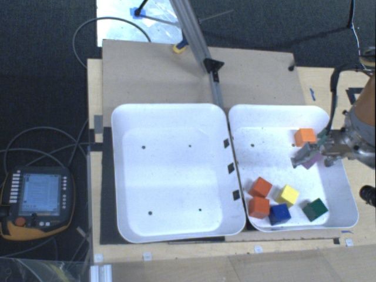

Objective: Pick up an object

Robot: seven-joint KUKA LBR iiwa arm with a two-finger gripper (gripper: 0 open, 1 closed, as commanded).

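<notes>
My gripper [305,156] reaches in from the right and hangs low over the right bin [336,175], in its right half. A purple block [311,161] lies right at the gripper's tip and is partly hidden by it; whether it is held I cannot tell. An orange block [305,137] sits just above the gripper, near the bin's far right. Along the near side of the bin lie two red-orange blocks [261,187] [258,207], a yellow block [289,194], a blue block [279,214] and a green block [315,209].
The left bin [170,169] stands beside the right one, with a raised rim between them. A grey pole [194,28] slants across the far side of the bench. A teach pendant [35,203] lies on the floor at the left.
</notes>
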